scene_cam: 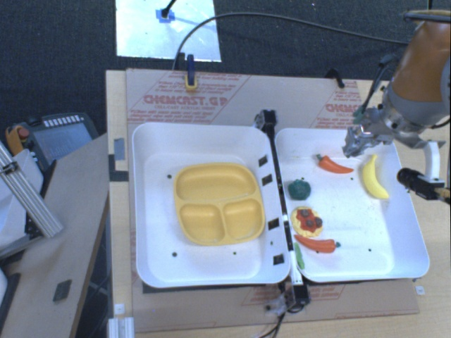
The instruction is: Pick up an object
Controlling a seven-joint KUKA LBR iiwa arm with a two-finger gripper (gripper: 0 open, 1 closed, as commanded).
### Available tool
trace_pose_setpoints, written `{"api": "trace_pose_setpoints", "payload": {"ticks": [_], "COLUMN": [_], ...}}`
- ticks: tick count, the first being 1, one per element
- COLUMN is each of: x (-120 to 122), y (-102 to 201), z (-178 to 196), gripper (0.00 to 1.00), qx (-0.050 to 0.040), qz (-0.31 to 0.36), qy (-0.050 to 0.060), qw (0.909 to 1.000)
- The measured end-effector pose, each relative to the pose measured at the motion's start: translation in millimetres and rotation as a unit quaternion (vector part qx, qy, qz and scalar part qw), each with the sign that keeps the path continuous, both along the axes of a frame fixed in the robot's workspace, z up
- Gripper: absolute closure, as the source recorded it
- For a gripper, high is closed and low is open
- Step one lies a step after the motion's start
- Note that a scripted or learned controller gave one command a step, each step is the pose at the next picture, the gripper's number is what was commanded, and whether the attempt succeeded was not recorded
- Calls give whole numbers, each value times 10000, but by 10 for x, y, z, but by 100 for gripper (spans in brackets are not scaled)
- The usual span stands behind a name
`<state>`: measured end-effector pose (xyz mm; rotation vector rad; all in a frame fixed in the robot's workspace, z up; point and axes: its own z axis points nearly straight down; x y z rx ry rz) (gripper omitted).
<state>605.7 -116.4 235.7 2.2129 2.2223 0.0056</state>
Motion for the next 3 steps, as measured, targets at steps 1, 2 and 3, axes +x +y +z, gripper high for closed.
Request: {"api": "trace_pose_setpoints", "payload": {"ticks": [1,2,3], "x": [8,108,10], "y": [-1,482,1010], "z": [10,13,58], "gripper": [100,100,100], "qx": [4,3,11], "qz": [0,5,18], "qy": [17,13,26], "qw": [10000,10000,10000]}}
